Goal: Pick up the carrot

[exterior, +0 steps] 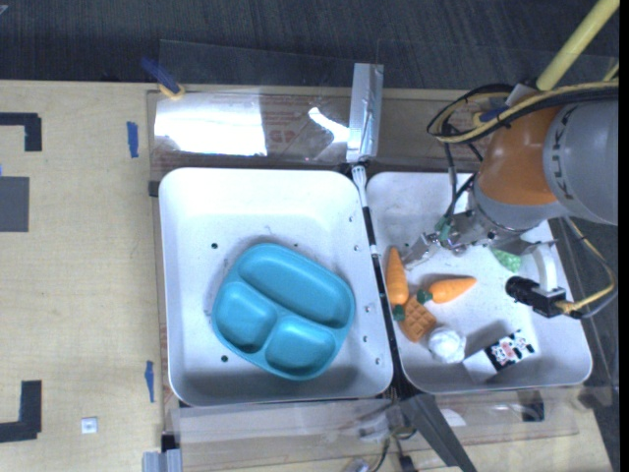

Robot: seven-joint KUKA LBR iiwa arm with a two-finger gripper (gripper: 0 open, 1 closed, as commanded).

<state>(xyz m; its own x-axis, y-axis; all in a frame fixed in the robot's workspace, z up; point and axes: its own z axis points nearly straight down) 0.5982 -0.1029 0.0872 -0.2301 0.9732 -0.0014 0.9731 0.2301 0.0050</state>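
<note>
While my arm [560,160] reaches in from the right over the right bin [575,357], my tool [439,240] hangs above the bin's upper middle, close to the divider between the two bins. I cannot tell from this view whether it is wide or narrow; nothing shows in its grip.

Two carrots lie in this bin. One carrot [452,290] lies nearly level, its tip pointing right, just below my tool and apart from it. A second, upright carrot [396,277] lies just beside the bin's left wall, with its green end at the bottom. Below them sits an orange waffle-patterned piece [418,319], touching a small white object [444,345]. Further right lies a small black-and-white item [511,350], and a green object [510,260] shows partly behind my arm.

The left bin [187,293] holds a blue divided plate [283,309], tilted, with three compartments. Both bins rest on the counter [74,293].
</note>
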